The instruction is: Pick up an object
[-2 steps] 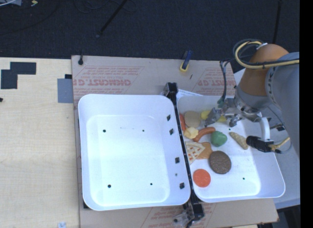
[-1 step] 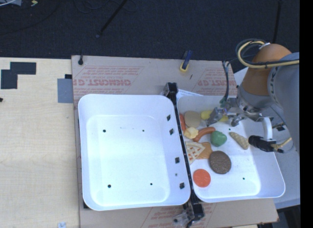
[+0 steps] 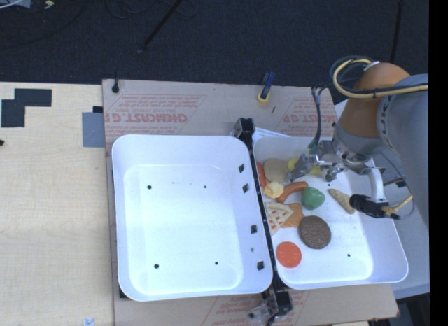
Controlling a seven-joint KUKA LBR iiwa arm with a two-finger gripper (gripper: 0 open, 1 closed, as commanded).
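Crowded together at the left half of the shallow white right bin (image 3: 378,265) lie the toy foods: a round brown cookie-like disc (image 3: 315,232), a flat orange-red round slice (image 3: 288,254), a green rounded pepper-like piece (image 3: 312,197), a tan waffle-patterned piece (image 3: 278,215), an orange carrot-like stick (image 3: 292,190), a pale beige lump (image 3: 276,170) and a tan elongated piece (image 3: 341,200). Above the bin's upper edge hangs the grey arm with its orange band (image 3: 374,101), its jaws (image 3: 315,166) just beside the beige lump and the carrot-like stick; whether they are open or closed cannot be told. Beside it on the desk sits the shallow white left bin (image 3: 133,178), and a blue-and-yellow clamp (image 3: 266,88) lies on the cardboard sheet (image 3: 175,111) behind.
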